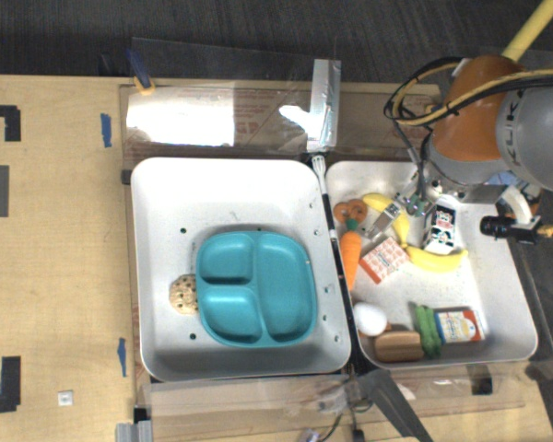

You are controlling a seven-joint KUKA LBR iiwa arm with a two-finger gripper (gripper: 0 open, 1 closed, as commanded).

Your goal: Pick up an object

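My gripper [398,217] reaches down into the right bin [498,288] near its back left part. It hangs over a yellow banana [435,259] and sits just above an orange-and-white carton [384,261]. A carrot [350,256] lies along the bin's left wall, with a brown round piece [351,212] behind it. Toward the front lie a white egg [370,319], a wooden block [398,345] and a green-and-white carton [449,326]. The arm's body hides part of what lies under the gripper.
The left bin [166,201] holds a teal divided plate [255,286] with a cookie [182,293] at its left. A clear panel [221,118] stands behind the bins. Cables [415,99] loop off the arm's orange band [475,109].
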